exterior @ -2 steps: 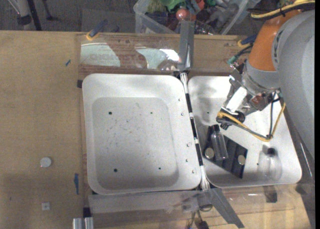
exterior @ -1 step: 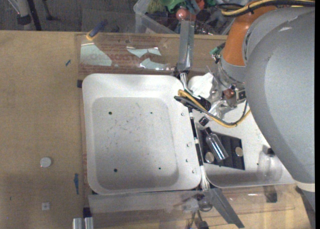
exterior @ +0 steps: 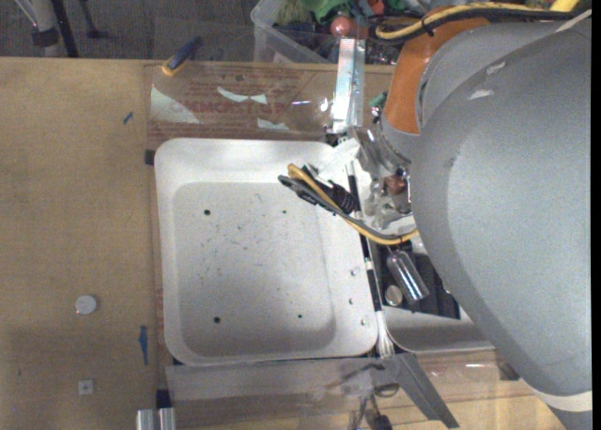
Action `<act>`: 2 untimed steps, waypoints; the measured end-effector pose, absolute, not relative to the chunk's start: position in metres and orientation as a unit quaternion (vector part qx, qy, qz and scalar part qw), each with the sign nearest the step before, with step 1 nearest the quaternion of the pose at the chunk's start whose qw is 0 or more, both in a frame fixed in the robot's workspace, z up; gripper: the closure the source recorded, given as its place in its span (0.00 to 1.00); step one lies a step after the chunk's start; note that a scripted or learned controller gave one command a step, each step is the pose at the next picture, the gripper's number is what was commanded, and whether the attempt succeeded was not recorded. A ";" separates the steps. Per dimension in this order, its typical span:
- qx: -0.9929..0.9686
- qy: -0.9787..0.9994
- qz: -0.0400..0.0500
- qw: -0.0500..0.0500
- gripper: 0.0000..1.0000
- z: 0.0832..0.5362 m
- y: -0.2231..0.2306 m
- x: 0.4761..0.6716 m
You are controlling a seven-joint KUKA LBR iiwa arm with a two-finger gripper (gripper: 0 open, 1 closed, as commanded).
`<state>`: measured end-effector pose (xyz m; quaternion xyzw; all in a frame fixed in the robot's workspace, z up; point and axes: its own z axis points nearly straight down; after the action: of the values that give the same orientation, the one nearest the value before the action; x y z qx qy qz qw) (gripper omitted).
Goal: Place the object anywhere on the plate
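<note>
above the right bin (exterior: pixel 423 330) the grey arm (exterior: pixel 507 184) blocks the view; pincer state unclear.

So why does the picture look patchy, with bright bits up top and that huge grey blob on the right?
Camera view: the grey blob is the arm, close to the lens and soft in focus; glare whitens the clear sheet and the top rim of the left bin; the bin's floor is evenly lit, its specks sharp; the arm shades the right bin.
</note>
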<state>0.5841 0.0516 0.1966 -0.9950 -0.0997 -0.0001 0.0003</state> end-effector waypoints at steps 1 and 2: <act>-0.958 -0.286 0.002 0.001 1.00 0.181 0.123 0.557; -0.971 -0.241 -0.001 0.000 1.00 0.201 0.188 0.618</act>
<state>0.6182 0.1876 0.2009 -0.9706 -0.2408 -0.0011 0.0003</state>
